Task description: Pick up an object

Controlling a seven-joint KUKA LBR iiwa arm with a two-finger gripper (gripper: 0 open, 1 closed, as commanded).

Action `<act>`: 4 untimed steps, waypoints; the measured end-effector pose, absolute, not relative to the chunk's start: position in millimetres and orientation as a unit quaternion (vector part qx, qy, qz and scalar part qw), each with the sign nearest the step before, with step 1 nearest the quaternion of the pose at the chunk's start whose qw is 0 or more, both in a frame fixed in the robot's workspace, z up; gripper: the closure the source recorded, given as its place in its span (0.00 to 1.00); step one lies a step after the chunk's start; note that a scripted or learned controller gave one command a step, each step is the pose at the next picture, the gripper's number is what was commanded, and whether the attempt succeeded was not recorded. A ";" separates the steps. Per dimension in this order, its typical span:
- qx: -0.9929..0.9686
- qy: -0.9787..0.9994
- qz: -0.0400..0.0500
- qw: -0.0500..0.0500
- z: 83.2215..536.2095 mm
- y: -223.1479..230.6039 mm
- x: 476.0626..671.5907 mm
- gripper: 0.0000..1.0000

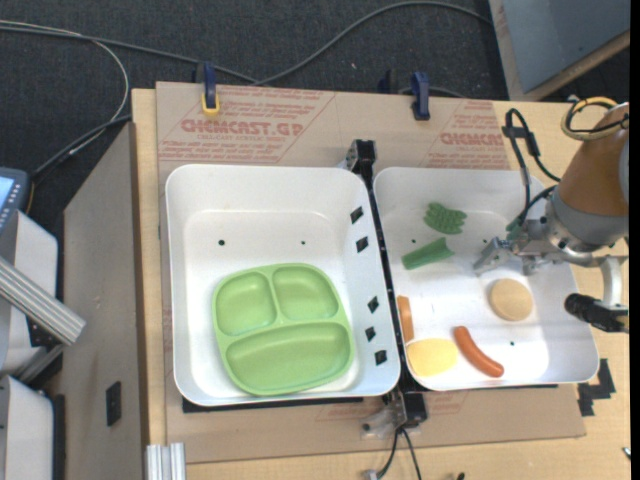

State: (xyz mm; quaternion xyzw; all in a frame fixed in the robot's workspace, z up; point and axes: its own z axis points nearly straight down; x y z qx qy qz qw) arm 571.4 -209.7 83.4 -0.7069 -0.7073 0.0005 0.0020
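Camera view: your arm [592,183] hangs over the right bin's [570,363] far right edge.
Left bin [190,268] holds a green divided plate [283,326]. Right bin: yellow piece [432,356] at the near left corner, tan round [511,299], red sausage [478,351], green pieces [426,254]. Your gripper [510,251] touches nothing; whether it's open, you cannot tell.

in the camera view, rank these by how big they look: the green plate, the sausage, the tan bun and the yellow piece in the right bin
1. green plate, by far the largest.
2. yellow piece and tan bun look about alike, so I won't rank them.
3. sausage, long but thin, roughly the smallest in area.
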 end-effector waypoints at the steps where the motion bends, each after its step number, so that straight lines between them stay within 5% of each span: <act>1: -0.707 -0.707 -0.001 0.000 96.6 -209.7 572.7 1.00; 4: -0.706 -0.708 -0.001 -0.002 254.2 -213.6 577.4 1.00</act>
